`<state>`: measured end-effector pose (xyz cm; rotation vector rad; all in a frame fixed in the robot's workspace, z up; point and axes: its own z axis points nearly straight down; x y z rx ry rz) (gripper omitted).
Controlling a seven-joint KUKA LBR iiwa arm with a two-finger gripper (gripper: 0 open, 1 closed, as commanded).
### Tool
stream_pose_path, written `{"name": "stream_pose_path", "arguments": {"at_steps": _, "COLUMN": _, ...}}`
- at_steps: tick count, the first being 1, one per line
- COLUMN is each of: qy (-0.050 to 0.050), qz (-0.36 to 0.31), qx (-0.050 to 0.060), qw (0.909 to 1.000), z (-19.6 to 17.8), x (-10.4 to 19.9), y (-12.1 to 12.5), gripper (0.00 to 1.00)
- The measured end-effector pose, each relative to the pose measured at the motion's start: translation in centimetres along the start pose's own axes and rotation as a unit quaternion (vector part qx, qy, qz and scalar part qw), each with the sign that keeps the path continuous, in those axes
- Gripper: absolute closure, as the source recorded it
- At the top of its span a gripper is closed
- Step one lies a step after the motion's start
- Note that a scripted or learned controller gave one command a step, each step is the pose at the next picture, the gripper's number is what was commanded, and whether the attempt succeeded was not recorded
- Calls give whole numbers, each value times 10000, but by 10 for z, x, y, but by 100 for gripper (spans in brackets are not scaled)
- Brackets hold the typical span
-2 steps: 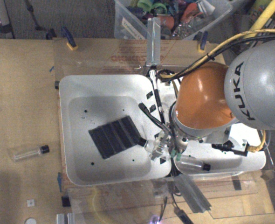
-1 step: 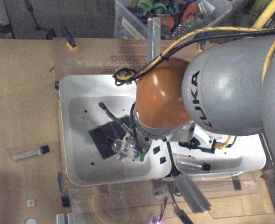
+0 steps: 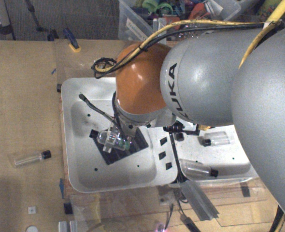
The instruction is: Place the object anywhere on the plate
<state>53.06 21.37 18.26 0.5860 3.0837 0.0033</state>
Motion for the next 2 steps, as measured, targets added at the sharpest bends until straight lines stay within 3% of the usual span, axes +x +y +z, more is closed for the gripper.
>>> {"name": "stream_pose_path", "arguments": {"at_steps": 1, "qy": -15, "qz": -2144, "qx": -14, "qw": 9767, "z": -17, "x": -39, "y": 25, "gripper": 100}}
{"name": "stream_pose_path", "arguments": {"at_steps": 2, "qy": 17, "qz": -2305, "qx": 1, "qw": 9731, "z": 28, "x": 34, "y": -10, "gripper": 100}}
